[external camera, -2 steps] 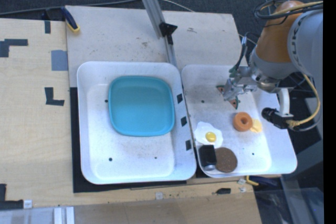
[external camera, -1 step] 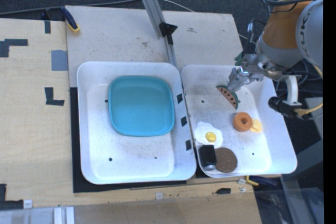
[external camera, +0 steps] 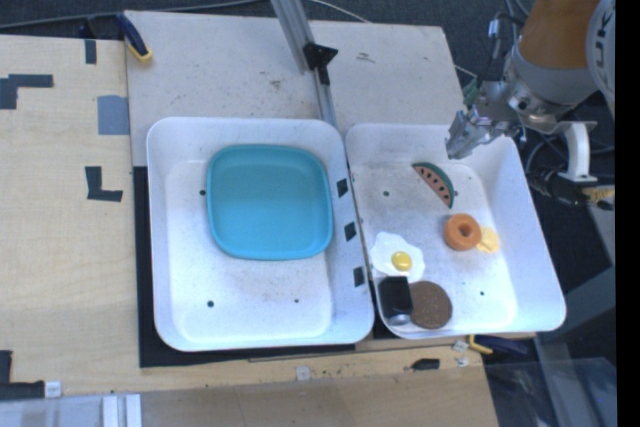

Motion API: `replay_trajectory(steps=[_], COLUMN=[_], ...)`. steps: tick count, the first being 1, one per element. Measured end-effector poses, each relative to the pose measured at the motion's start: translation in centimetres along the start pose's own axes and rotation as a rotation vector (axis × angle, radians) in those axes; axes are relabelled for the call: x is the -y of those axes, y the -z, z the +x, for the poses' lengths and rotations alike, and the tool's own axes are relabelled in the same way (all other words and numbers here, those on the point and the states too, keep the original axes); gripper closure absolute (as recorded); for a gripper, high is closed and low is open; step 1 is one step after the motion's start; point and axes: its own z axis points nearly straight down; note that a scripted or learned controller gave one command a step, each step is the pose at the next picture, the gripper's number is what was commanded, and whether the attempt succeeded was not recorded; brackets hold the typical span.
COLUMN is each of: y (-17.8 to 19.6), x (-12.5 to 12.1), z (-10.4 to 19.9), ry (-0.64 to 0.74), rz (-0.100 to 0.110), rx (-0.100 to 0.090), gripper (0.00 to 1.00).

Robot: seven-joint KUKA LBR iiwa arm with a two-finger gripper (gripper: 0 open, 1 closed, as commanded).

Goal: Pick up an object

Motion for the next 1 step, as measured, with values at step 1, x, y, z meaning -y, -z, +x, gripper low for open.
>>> replay_trajectory(steps=[1], y=[0.40], x=[-0.32], z=[5.47], ry=[0.004], rz=[0.003], rx=[-0.001], gripper=[1.00])
